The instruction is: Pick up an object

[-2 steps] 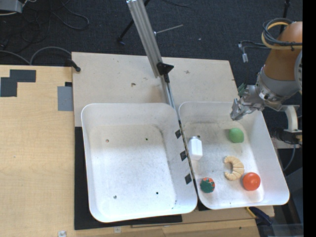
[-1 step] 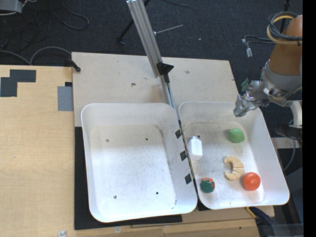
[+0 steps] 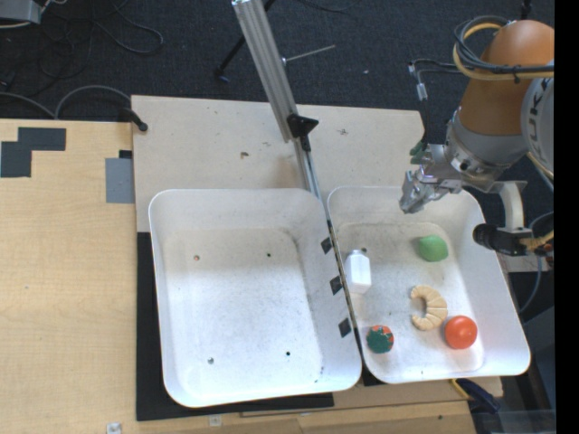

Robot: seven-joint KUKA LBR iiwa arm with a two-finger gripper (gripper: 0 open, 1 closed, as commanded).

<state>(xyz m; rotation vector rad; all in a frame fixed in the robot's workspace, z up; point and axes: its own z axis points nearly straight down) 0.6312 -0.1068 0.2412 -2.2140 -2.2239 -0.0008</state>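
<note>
Claw [image 3: 416, 197]: mine, hanging over the far edge of the right bin [image 3: 507, 351], fingers pointing down; I cannot tell whether they stand wide or narrow, and nothing shows between them.

Right bin, contents:
- Green lump [image 3: 432, 248], just near of my claw and slightly right, apart from it.
- White bottle [image 3: 358, 270], lying by the bin's left wall.
- Tan curved piece [image 3: 428, 306], mid-bin, toward the near side.
- Red-orange ball [image 3: 460, 332], just right and near of the tan piece.
- Small green and red ball [image 3: 380, 338], near left corner.

Left bin [image 3: 235, 297]: white, speckled with dark spots.

Metal rail [image 3: 271, 70]: slants from the far side down to the divide between the bins.

Bench [image 3: 217, 143]: pale board beyond both bins.
</note>
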